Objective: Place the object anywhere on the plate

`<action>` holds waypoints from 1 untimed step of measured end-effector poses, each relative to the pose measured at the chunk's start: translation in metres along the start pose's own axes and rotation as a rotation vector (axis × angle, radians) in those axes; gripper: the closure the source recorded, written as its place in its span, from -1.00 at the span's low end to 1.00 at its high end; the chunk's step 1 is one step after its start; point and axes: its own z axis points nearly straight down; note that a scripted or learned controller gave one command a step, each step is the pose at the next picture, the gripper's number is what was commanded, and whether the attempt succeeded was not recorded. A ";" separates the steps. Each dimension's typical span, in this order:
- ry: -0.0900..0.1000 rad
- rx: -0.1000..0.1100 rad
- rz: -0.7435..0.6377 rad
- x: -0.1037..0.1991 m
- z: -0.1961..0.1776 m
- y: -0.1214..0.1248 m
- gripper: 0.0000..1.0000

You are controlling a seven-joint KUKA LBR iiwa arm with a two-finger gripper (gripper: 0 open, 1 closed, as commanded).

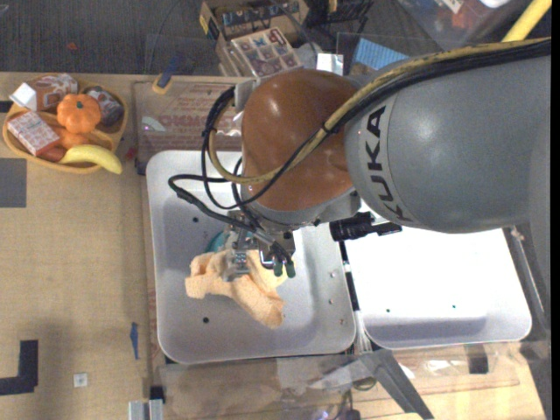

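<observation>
1. Camera view: the arm [420, 138] comes in from the right and covers the upper middle of the frame; its orange band [293, 138] sits over the top edge of the left bin [171, 322].
2. The gripper [254, 261] hangs over the middle of the left bin, pointing down, black cables [206, 178] looping off its left side.
3. Claw state: cannot tell. The wrist hardware blocks the tips, so how far apart the jaws stand is not readable, nor whether anything sits between them.
4. The task object looks like a crumpled pale-orange cloth [234, 289]. It lies on the floor of the left bin, centre to lower-centre, right under the gripper. Its upper part is touching or just below the gripper hardware; the exact contact is hidden.
5. A small teal bit [217, 237] shows at the cloth's top-left edge, next to the gripper. Too small to identify.
6. The right bin [446, 322] sits just beside the left one; its top half is under the arm.
7. Top left, on the bench outside the bins: a yellow bowl [26, 151] of toy food, with a banana [92, 157] at its front rim and a small orange pumpkin [79, 114].
</observation>
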 end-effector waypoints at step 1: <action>-0.001 0.000 0.001 0.000 -0.001 0.000 -1.00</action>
